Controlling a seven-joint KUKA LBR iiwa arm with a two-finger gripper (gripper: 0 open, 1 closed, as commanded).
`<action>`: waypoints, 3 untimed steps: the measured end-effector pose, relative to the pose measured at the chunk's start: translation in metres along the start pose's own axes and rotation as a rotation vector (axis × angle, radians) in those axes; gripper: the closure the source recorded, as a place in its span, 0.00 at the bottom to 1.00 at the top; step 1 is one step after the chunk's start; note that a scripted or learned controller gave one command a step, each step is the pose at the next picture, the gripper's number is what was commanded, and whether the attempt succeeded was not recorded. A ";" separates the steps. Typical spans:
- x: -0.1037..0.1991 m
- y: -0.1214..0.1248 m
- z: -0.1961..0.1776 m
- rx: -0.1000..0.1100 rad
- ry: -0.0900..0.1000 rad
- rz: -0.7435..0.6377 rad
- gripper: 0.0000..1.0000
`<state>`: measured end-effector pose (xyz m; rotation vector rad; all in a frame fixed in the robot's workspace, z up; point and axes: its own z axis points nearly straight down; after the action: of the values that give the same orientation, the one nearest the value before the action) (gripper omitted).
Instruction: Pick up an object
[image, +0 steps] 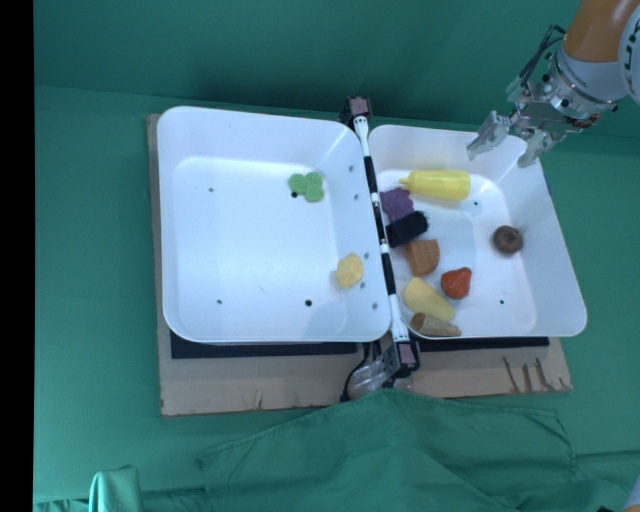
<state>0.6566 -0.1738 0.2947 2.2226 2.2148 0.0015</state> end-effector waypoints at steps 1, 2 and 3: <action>0.000 0.000 0.000 0.000 0.000 0.000 0.00; -0.003 0.004 0.040 0.004 -0.001 0.000 0.00; -0.006 0.014 0.070 -0.024 -0.005 -0.002 0.00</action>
<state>0.6710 -0.1803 0.2248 2.2057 2.2028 0.0215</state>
